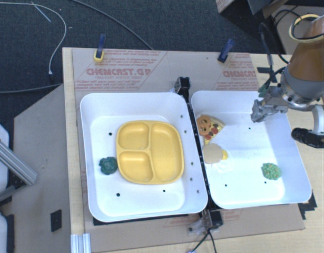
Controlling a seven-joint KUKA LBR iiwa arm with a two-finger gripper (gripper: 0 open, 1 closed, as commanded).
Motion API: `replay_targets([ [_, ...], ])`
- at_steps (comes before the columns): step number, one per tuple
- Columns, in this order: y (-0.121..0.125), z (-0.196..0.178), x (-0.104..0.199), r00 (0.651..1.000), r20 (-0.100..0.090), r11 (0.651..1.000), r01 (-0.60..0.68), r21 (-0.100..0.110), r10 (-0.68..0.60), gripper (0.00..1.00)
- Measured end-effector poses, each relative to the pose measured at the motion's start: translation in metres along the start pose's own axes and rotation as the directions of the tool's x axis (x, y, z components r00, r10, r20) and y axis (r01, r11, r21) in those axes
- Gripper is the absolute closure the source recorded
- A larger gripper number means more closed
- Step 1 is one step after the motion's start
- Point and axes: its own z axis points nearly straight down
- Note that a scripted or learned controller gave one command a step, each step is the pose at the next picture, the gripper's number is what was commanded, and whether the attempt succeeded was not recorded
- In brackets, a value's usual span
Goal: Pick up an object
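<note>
The gripper (pixel 263 109) is seen at the upper right of the right bin (pixel 288 194), above its far right corner, with the arm (pixel 306 62) entering from the right. How the gripper is set cannot be told from the camera view, and nothing is seen held in it. The step in hand is judged to be the approach: no object has yet been selected or contacted. Three candidates lie in the right bin, all to the left of or nearer the camera than the gripper. The pizza slice toy (pixel 209 127) lies to the gripper's left, against the bin's left wall; the pale egg-like piece (pixel 214 153) lies just below it, the two close together (whether they touch cannot be told). The green broccoli piece (pixel 271 171) lies nearer the camera than the gripper, almost directly in line with it and well apart from the other two. In the left bin (pixel 93 115), far to the gripper's left, a yellow divided plate (pixel 150 152) is seen with a second green piece (pixel 108 165) just beside it. For the next move, a short travel toward the camera and a descent over the isolated broccoli piece would be called for, as it is judged the least obstructed target.
</note>
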Motion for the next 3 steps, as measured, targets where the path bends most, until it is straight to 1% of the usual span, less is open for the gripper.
replay_targets([
  [1,0.000,-0.065,0.001,1.000,0.001,1.000,0.000,-0.002,0.000,1.00],
  [2,0.002,-0.100,0.002,1.000,0.000,1.000,-0.001,0.000,0.001,1.00],
  [3,-0.018,-0.101,0.053,1.000,-0.004,1.000,0.003,0.008,-0.003,1.00],
])
